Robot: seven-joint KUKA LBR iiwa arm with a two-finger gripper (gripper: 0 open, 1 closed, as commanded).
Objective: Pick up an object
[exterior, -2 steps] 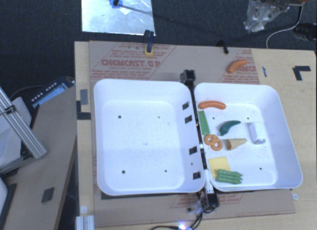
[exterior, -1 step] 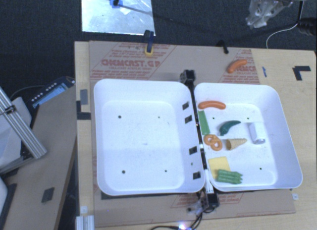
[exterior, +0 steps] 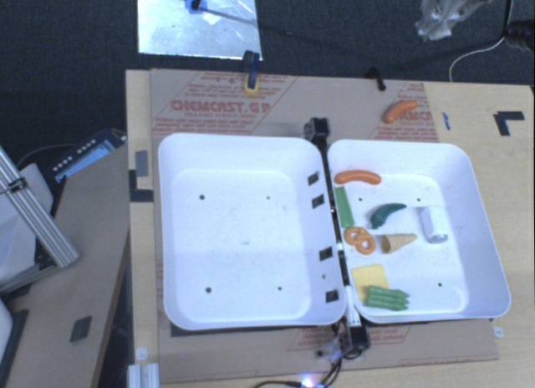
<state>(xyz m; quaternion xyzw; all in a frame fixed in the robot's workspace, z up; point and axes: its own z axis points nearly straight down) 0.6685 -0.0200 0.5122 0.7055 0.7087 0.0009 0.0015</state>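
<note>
Two white bins sit side by side on the bench, joined along a middle seam with black clips point(exterior: 318, 201). The left bin point(exterior: 180, 294) shows bare floor with a few small dark dots. The right bin point(exterior: 481, 248) carries all the loose items, gathered toward its left half. An orange sausage point(exterior: 358, 177) lies near the far-left corner of that bin. Below it a green stick point(exterior: 343, 206) runs along the left wall, just beside the seam. A dark green pepper point(exterior: 387, 213) lies toward the middle, with a white cylinder point(exterior: 432, 223) to its right, apart from it. A pretzel point(exterior: 360, 239) sits near the lower end of the stick, and a cone point(exterior: 399, 242) lies just beside the pretzel on its right. Nearer the front edge a yellow square point(exterior: 370, 277) lies flat, and a bunch of green beans point(exterior: 387, 298) touches or overlaps its front corner. A second sausage point(exterior: 400, 111) lies outside the bins on the bench, beyond the right bin's far edge. A yellow and blue clamp point(exterior: 251, 74) stands at the bench's far edge, and a silver sheet point(exterior: 196, 10) lies on the dark floor beyond it. The gripper point(exterior: 440, 10) hangs at the view's top right, over the floor beyond the bench's far edge, well apart from every item; it looks pale and blurred, nothing shows between its fingers, and their spread cannot be told.
</note>
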